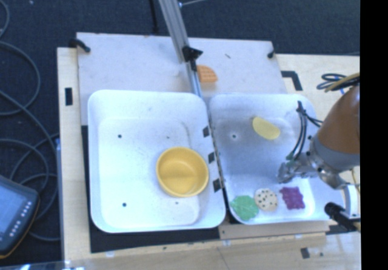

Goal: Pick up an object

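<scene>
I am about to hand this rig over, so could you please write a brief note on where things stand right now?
End effector: low in the right bin, above the purple piece; nothing seen held.
Right bin: yellow piece near the back; green piece, spotted cookie and purple piece along the front.
Left bin: yellow bowl.
Orange item behind the bins.
Done: nothing lifted yet.
Left: grasp and lift one object.

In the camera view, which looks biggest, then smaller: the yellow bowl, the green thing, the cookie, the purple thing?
1. yellow bowl
2. green thing
3. purple thing and cookie: they look about alike, so no ranking.
</scene>
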`<act>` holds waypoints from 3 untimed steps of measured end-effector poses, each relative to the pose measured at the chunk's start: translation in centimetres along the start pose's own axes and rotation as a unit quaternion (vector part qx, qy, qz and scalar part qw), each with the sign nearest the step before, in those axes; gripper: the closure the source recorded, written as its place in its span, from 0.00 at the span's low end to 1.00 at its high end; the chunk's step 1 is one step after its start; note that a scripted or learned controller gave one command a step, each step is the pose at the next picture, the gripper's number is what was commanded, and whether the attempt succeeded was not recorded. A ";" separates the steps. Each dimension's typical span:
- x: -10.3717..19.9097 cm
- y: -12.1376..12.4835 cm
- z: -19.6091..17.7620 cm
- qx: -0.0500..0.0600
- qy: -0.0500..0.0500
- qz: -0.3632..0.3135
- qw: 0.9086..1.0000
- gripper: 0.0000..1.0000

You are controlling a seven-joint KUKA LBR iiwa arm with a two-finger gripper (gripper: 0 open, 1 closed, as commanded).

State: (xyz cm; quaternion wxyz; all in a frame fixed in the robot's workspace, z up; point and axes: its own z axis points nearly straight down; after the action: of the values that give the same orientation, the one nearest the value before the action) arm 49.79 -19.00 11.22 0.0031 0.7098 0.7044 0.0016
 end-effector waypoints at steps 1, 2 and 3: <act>0.1 0.0 -4.3 0.000 0.000 -0.006 1.000 1.00; 0.0 0.7 -8.7 0.000 0.000 -0.006 1.000 1.00; -0.1 0.9 -12.5 0.000 0.000 -0.007 1.000 1.00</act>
State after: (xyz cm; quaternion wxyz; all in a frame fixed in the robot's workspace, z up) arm 50.64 -19.08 23.76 0.0031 0.7051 0.7091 0.0018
